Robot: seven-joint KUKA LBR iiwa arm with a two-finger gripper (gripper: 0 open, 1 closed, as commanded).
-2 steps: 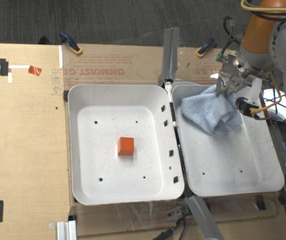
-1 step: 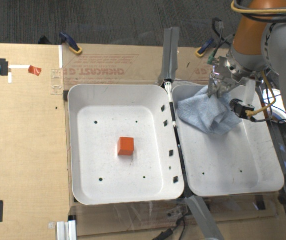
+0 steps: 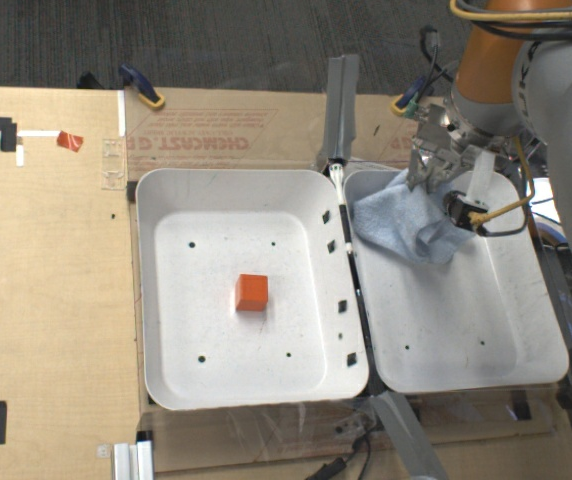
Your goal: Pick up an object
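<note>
A crumpled blue cloth lies in the back left part of the right bin, against the divider between the bins. One corner of it peaks upward toward my gripper, which hangs right at the cloth's upper right edge. An orange cube sits near the middle of the left bin, well away from the gripper.
A grey post rises behind the gap between the bins. Blue-and-yellow clamps hold the cardboard at the back. A yellow cable loops off the wrist above the right bin. The wooden bench extends to the left.
</note>
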